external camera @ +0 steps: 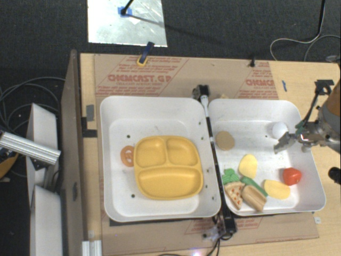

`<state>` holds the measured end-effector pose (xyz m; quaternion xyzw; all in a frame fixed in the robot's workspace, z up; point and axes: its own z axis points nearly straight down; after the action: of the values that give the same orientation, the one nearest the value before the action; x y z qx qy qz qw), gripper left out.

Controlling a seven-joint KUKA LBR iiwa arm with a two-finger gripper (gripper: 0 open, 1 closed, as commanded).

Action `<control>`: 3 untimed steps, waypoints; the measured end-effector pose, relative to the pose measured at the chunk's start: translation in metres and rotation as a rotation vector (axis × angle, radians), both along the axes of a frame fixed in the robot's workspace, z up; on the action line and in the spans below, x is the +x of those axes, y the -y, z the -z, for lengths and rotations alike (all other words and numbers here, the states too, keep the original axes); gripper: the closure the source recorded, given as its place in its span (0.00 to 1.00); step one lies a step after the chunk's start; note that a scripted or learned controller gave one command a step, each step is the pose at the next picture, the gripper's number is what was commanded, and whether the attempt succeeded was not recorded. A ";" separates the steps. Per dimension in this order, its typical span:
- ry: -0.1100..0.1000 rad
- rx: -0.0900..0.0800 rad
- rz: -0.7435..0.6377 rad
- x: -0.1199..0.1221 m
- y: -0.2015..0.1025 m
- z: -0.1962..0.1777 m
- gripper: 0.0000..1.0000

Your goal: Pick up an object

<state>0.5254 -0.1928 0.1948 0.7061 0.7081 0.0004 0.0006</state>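
**Gripper poised at the right bin's edge, nothing in hand yet**

I am looking at the gripper (292,138) first: its two dark fingers are standing apart, fairly wide, and nothing is sitting between them. It is hanging over the right bin (311,167), near that bin's right wall, with the arm (330,127) coming in from the right.

Just beside the fingers, up and to the left, a white ball (278,129) is resting; below them a red tomato-like piece (291,176) is lying near a yellow lemon-shaped piece (277,189). Farther left I am seeing a second yellow piece (248,166), a tan round disc (225,141), something green (234,176), a pizza-slice toy (233,191) and a brown hot-dog-like piece (253,197), those last few crowded together, some touching.

In the left bin (114,143) a yellow divided plate (168,167) is lying, with an orange pretzel-like ring (127,156) touching its left edge.

As I judge it, any of these counts as the object, and the ball or the tomato is the nearest fair pick. I am advising a target standing clear of its neighbours, centring the open fingers over it before descending, and closing across its widest part, because round pieces are likely to squirt out sideways. I am staying away from the bin wall and from the crowded cluster.
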 end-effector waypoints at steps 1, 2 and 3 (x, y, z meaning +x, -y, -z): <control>0.000 0.002 -0.004 -0.037 -0.075 0.114 0.00; 0.006 0.000 -0.007 0.030 -0.104 0.110 0.00; 0.007 -0.002 -0.004 0.092 -0.082 0.109 0.00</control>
<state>0.6171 -0.1107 0.0858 0.7049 0.7093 0.0022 0.0038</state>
